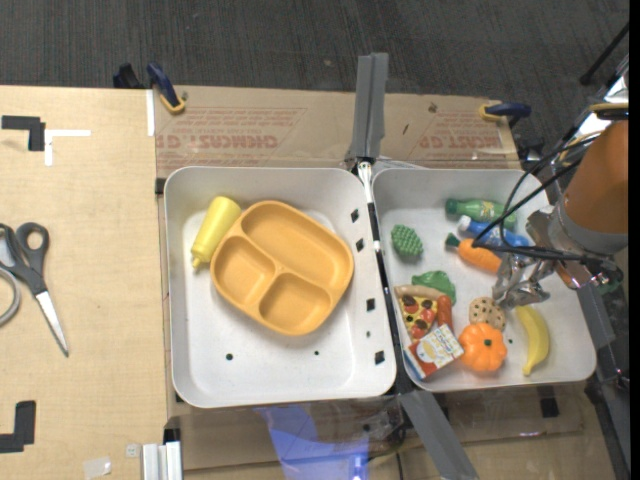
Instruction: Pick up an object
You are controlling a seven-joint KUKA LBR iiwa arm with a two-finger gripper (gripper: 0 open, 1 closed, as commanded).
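A grey arm [590,203] with an orange band reaches from the right over the right bin [570,373], its end effector [520,286] low among a scatter of toy food. Nothing shows between the metal parts at its tip, and whether it is released or clenched cannot be told from this angle. It hangs just above a cookie [487,310] and right beside the upper end of a banana [535,338], with a carrot [478,256] just to its upper left.

Every candidate object lies in the bin: a pumpkin [483,348] near the front wall, a pizza slice [422,311] and a small packet [436,347] beside it, two green pieces [406,240], and a green bottle [475,209] toward the back. The pick, by this evidence, is not yet made; the approach looks nearly complete, and the close, the lift and a clean carry are all left to do. Which item is the target cannot be told, though the cookie and banana are nearest.

In the left bin [180,368] a yellow divided plate [283,266] sits with a yellow bottle [215,230] touching its upper left edge. Scissors [38,278] lie on the table [80,368], well apart from both bins.
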